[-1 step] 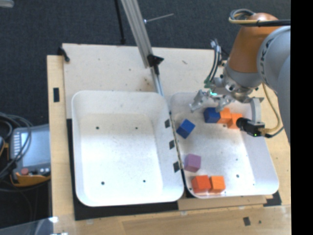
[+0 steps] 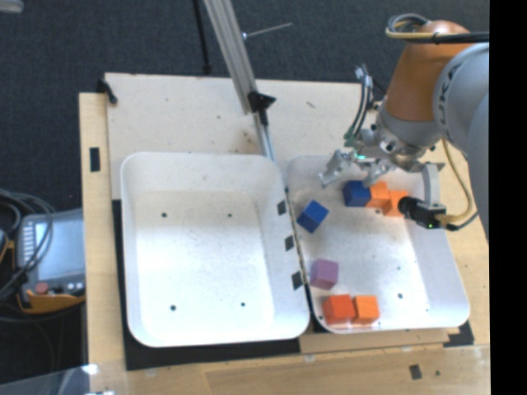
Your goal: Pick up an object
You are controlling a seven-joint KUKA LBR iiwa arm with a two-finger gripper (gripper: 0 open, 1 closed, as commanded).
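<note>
We are hovering our pincer (image 2: 356, 169) over a dark blue block (image 2: 356, 193); its opening is unclear. The block is looking light and rigid, so we are favouring its flat opposite sides.

A pale wooden worktop (image 2: 177, 109) carries two shallow white bins side by side (touching): the left bin (image 2: 206, 249) and the right bin (image 2: 428, 282).

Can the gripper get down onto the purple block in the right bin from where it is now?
Probably yes. The purple block lies apart from the others in the right bin, nothing on top, open floor around it. The gripper sits at the bin's far end over a blue block.
</note>
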